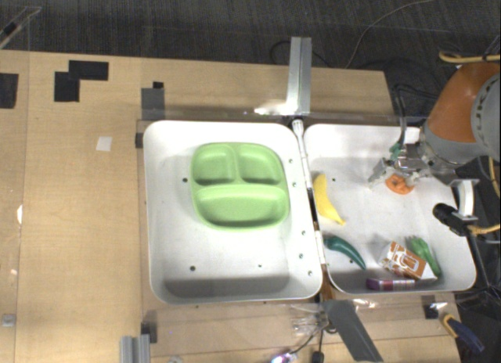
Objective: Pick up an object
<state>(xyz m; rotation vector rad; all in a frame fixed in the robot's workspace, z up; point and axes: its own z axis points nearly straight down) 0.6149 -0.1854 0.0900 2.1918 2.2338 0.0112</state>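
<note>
The right bin point(352, 146) holds several small objects. My gripper point(401, 174) hangs over the bin's upper right part, its fingers spread open. A small orange object point(401, 186) lies on the bin floor just under and between the fingertips; whether they touch it I cannot tell. A yellow banana point(327, 201) rests along the bin's left wall. Further toward the front lie a dark green piece point(345, 249), an orange and white box point(401, 260), a green item point(423, 252) and a purple marker point(389, 282).
The left bin point(168, 228) carries a green divided plate point(239, 183). A metal post point(300, 72) stands behind the seam between the bins. The arm's orange band point(454, 103) and grey wrist overhang the right bin's right rim.
</note>
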